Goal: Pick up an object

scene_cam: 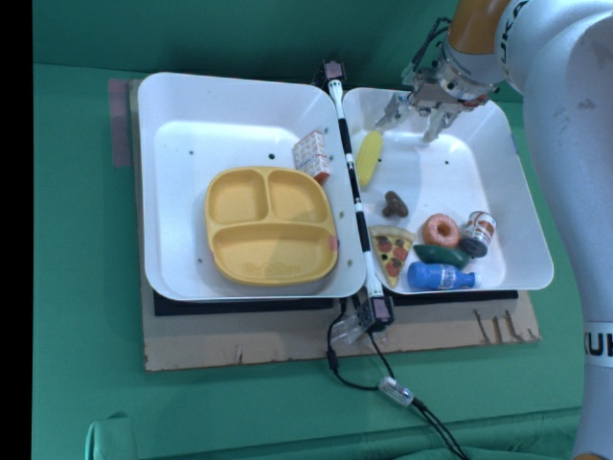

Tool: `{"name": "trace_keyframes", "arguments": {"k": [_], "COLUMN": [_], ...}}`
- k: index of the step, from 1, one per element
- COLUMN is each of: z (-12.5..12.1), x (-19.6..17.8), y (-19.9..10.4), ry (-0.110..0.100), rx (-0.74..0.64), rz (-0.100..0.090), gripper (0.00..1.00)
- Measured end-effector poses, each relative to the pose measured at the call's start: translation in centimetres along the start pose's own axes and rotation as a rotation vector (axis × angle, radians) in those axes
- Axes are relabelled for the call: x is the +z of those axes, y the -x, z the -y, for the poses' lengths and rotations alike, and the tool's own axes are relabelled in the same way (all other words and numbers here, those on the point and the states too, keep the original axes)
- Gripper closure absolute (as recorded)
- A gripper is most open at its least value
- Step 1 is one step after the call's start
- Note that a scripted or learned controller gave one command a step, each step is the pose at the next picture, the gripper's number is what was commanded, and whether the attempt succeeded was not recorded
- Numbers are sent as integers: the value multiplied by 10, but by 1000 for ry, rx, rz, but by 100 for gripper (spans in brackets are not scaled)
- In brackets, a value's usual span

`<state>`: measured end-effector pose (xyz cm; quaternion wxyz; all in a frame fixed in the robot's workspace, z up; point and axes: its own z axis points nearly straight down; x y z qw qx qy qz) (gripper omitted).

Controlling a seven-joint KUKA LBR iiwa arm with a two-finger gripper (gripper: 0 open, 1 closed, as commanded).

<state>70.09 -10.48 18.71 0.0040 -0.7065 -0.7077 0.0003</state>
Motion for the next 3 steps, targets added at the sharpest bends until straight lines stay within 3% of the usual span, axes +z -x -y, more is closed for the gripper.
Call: {"name": "trace_keyframes", "arguments": {"k": [1,2,3], "z": [-3,-3,-1], "x": [-18,-19,-6], "y": [-5,-3,-8], "ry": [6,6,6], "rx": [1,1,4], "rz": [-11,-9,6], "gripper": [100,0,0]}}
